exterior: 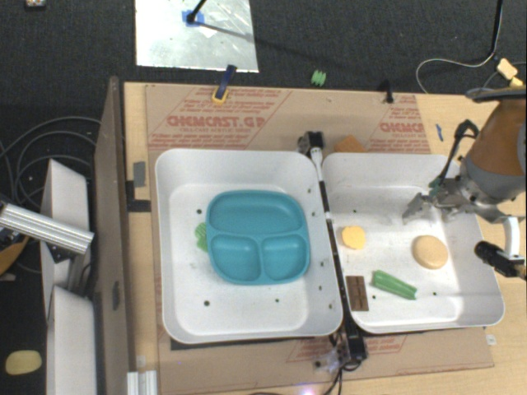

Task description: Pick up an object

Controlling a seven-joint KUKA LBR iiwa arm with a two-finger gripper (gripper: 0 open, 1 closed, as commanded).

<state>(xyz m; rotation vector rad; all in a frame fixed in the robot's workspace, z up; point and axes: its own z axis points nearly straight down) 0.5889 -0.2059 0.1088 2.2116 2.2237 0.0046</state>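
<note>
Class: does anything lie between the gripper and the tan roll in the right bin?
Nothing visible does. The gripper is just beyond the tan roll, with bare white bin floor between them; the yellow disc lies well aside.

Visible part of the arm [498,163]: thick, rounded, cut off by the frame edge. Upper section is a broad orange band [504,134], matte, leaning brownish in this light, smooth surface. Below it a grey collar [492,181], cylindrical, paler along its lower rim, a shade darker where it meets the orange. At the end, the gripper [422,204]: dull grey metal, angular, slim against the bulk of the wrist, with darker patches at its base. A thin black cable [458,138] arcs alongside the orange band in a narrow loop and drops to the gripper's base. Markings and screws too small to make out.
</note>
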